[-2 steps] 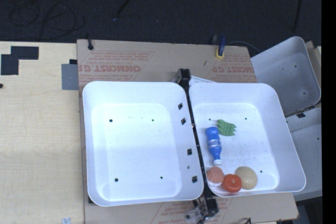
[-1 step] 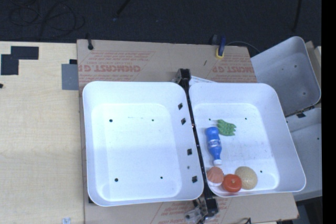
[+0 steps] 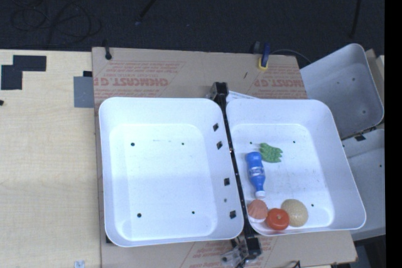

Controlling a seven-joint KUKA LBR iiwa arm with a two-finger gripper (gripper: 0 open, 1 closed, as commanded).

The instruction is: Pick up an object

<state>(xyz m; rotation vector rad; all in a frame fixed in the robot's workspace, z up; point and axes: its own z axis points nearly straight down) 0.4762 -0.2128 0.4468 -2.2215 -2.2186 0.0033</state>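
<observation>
Two white bins sit on printed cardboard over a pale wooden surface; dark floor behind. Cardboard lettering reads inverted, illegible. Right bin holds blue bottle, green piece, red ball.

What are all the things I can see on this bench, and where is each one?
Bins: 2, white, side by side on the cardboard; left bin, right bin.
Bottle: 1, blue with white cap, lying in right bin near the divider.
Green item: 1, green, right bin, just beyond the bottle.
Round items: 3, right bin's near edge, clustered; pinkish one, red one, tan one.
Cardboard sheet: 1, brown with red print, under the bins.
Spare bin: 1, white, tilted, at far right.
</observation>
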